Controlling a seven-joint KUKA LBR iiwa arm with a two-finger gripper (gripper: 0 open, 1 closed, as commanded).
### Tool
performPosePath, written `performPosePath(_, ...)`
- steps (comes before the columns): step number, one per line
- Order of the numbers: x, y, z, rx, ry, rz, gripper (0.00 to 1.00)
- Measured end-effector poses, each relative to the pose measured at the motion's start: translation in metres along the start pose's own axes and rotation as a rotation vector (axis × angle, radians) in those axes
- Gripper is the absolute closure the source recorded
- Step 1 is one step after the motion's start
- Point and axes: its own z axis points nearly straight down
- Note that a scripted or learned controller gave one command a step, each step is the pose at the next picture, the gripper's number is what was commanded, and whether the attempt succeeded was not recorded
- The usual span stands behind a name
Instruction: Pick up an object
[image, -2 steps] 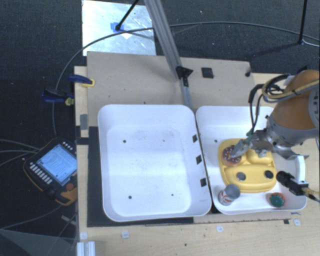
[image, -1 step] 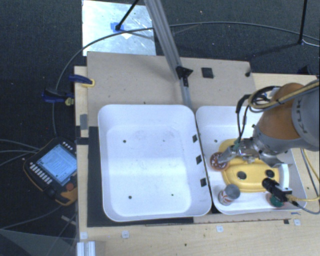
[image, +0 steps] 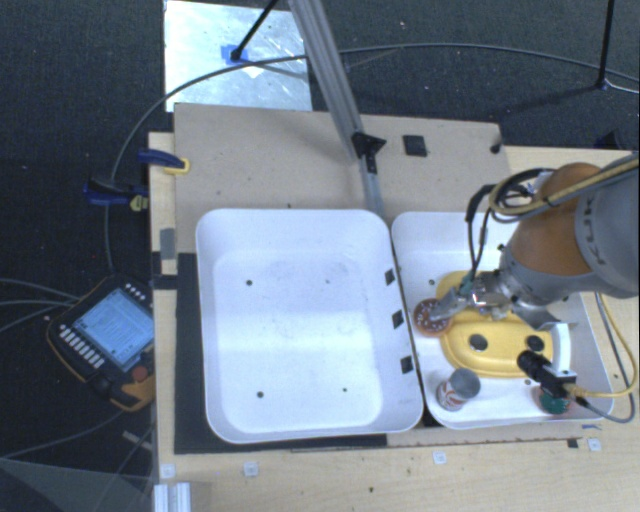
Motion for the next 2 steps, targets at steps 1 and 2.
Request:
performPosePath(1,0.003,0.004,-0.015,-0.007,0.007,-0.004,1.00)
performPosePath(2,0.010,0.005,-0.061,0.014,-0.010,0.003,1.00)
